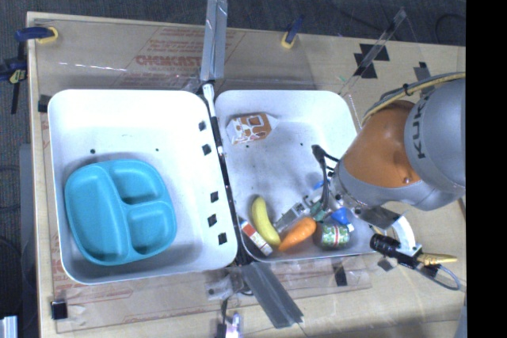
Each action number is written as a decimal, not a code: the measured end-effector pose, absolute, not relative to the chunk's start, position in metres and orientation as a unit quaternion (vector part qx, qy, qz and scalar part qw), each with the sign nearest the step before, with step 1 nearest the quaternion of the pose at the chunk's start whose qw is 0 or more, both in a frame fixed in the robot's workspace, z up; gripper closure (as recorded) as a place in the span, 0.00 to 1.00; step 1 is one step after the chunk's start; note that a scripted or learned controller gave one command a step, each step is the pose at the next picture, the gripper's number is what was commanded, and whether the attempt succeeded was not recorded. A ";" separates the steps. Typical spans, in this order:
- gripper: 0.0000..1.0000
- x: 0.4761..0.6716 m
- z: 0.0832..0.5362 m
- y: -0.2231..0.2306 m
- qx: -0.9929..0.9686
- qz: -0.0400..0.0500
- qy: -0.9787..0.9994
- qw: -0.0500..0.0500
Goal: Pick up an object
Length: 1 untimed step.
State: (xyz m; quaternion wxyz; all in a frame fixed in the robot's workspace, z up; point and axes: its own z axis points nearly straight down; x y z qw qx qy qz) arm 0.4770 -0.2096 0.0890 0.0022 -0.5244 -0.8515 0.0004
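- Carrot (298, 233) lies at the near edge of the right bin (285, 111), just beside the banana (265, 219) and a small green can (336, 235); a red-and-white packet (255, 237) is tucked under the banana's near end
- The arm (412, 150) leans in from the right, and the gripper (325, 206) hangs low over that cluster, near the carrot and the can; whether the claw is wide or narrow, I cannot tell, since the wrist hides it
- Nothing is visibly lifted; every item rests on the bin floor, so by my reading the pick is not yet done: grasp and lift both remain
- Room is tight here; the pile crowds the near wall and the corner, so a clean closing path looks scarce
- Farther back there is open floor; a brown carton (250, 128) sits alone there, well apart
- The left bin (119, 111) holds a blue divided tray (119, 210)
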 end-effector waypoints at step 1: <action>0.00 0.518 0.089 -0.202 -0.493 0.000 -0.870 0.002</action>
